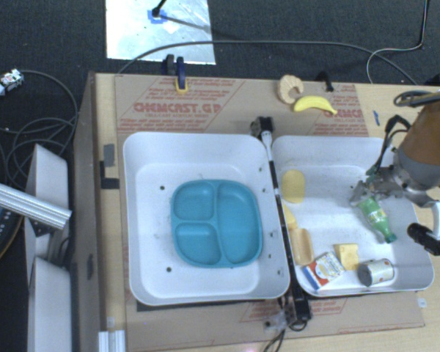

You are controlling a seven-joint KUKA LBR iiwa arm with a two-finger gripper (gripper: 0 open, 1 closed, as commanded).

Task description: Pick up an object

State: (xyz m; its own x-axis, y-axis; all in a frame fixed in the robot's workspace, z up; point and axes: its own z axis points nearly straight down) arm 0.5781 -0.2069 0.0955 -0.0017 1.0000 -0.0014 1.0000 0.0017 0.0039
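Where the grey arm with its orange band reaches in from the right, the gripper sits low over the right bin, at the upper end of a green bottle; whether its fingers are apart or together cannot be told from this view. The bottle lies on its side near the bin's right wall, its long axis running diagonally from upper left, under the gripper, to lower right. It looks like smooth translucent plastic with a pale label. Near it on the bin floor lie a metal can on its side, a yellow sponge-like block, a red, white and blue carton, a tan bread-like piece and a pale yellow oval. The left bin holds a blue compartment plate. Both bins rest on a printed cardboard sheet, which also bears a banana; dark carpet surrounds the bench.
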